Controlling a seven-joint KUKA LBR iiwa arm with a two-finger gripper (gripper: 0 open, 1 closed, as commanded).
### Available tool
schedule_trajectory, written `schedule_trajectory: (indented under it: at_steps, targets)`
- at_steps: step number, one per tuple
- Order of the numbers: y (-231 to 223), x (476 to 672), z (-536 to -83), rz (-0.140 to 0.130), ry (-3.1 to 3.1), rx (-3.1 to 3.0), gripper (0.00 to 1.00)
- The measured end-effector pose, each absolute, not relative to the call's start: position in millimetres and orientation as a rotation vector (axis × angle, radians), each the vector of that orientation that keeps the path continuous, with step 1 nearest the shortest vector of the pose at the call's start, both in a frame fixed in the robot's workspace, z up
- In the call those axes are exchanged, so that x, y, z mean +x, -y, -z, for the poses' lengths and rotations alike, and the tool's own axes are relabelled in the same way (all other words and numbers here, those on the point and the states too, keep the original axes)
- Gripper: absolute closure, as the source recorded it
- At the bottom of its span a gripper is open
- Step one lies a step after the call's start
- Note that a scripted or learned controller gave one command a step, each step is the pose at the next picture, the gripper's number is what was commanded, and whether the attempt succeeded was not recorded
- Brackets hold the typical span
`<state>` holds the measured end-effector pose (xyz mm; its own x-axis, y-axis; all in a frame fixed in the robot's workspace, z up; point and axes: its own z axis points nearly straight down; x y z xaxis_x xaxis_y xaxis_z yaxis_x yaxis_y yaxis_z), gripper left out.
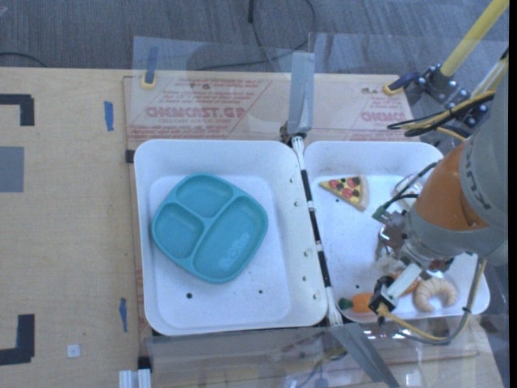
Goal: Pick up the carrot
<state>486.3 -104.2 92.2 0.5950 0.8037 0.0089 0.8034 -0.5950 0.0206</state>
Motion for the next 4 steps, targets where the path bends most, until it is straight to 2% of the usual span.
schedule_trajectory:
  at_steps: [1,2,3,4]
  targets:
    - [107,485.0,-91,-0.025,-1.037,2.955,1.0]
    - [22,478.8,-183,0.007,-0.826,3.033,1.0]
    - [-17,478.4,-183,0.008,-1.51,2.76,1.0]
    - [0,478.8,-183,0.005,-1.389,2.82,1.0]
